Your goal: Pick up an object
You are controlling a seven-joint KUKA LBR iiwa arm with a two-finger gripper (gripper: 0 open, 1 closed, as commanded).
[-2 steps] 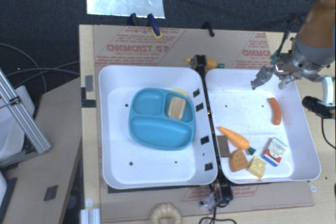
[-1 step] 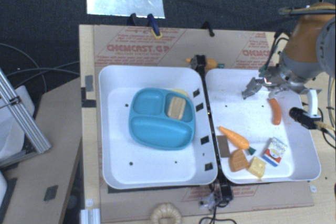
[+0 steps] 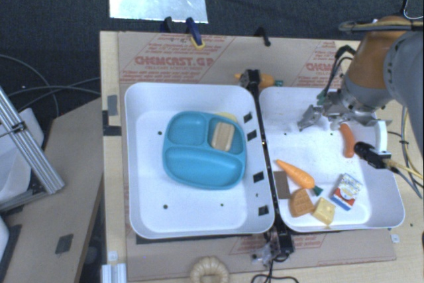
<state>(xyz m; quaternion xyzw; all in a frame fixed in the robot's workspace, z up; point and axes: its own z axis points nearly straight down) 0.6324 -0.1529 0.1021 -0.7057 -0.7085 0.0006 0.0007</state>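
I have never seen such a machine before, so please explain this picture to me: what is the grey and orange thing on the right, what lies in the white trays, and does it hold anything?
The grey and orange thing is a robot arm. At its end sits a gripper, a two-finger claw for picking things up. One fixed camera looks down on the bench at a slant.

Two shallow white bins stand side by side. The left bin holds a blue divided plate with a tan piece of toy food in one compartment. The right bin holds a toy carrot, an orange sausage-like piece, two small tan blocks and a small printed box.

The gripper hangs over the right bin's back part. I see nothing between its fingers.
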